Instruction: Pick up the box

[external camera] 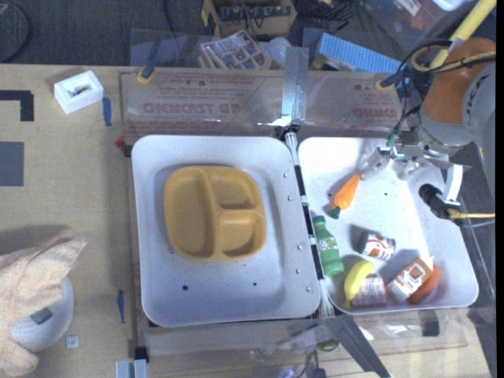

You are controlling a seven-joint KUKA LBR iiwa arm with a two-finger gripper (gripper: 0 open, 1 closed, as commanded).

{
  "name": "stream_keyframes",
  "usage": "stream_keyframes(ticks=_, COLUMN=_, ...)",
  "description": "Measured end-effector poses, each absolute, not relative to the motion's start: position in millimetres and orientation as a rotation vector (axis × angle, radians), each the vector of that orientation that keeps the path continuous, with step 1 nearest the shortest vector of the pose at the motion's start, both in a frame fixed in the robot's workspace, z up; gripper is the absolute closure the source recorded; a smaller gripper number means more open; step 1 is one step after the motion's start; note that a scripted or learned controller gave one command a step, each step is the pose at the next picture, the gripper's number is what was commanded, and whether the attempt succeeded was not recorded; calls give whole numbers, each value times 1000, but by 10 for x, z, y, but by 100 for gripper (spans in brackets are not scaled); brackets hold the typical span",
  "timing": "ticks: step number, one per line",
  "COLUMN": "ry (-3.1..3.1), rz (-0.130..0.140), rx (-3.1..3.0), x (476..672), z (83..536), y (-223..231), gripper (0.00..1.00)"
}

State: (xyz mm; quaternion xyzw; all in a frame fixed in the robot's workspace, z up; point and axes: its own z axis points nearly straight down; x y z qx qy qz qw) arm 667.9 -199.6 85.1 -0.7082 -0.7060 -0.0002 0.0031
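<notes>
An orange and white box (413,278) lies near the front right corner of the right bin (465,250), beside a smaller white and orange carton (379,247). My gripper (391,165) hovers over the back of that bin, well behind the box and just right of an orange carrot (345,193). Its fingers stand open with nothing between them.
A green bottle (326,246) lies along the right bin's left wall. A yellow banana (358,276) and a can (371,291) sit at the front. The left bin (157,290) holds a yellow divided plate (214,212). A crumpled cloth (35,278) lies on the bench at left.
</notes>
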Motion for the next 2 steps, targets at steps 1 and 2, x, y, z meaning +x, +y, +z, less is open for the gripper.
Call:
stream_keyframes(ticks=1, ry=-2037, rz=-13, rx=-2386, x=6175, z=871, y=-2061, gripper=0)
stream_keyframes(ticks=2, ry=-2489, rz=-5, rx=-1924, x=5371, z=873, y=-2075, gripper=0)
